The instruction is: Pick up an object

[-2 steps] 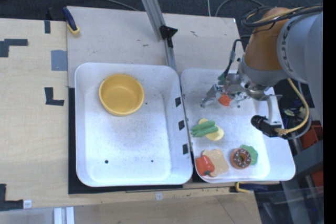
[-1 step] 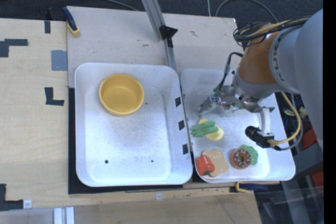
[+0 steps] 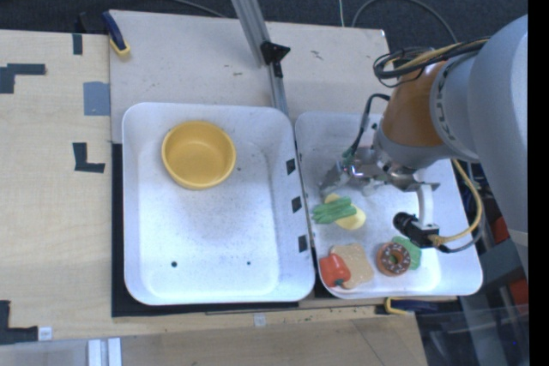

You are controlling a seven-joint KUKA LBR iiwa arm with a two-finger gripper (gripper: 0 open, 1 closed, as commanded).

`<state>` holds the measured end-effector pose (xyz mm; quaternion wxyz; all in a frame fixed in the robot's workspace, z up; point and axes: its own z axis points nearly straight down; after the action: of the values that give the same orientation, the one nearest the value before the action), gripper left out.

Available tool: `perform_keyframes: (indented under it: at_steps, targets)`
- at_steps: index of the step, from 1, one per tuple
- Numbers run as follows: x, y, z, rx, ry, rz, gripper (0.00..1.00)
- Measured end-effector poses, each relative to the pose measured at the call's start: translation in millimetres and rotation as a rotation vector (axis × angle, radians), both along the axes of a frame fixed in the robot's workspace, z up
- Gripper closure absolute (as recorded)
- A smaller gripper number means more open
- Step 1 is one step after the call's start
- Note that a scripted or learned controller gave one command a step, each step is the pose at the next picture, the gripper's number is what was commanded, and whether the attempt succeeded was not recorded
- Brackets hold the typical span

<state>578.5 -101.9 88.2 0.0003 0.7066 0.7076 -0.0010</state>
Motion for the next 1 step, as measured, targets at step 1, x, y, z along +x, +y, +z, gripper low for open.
perform_keyframes:
  at_steps: [1]
  targets:
    - [0.2, 0.8, 10.9, 0.002, 0.0, 0.001, 1.0]
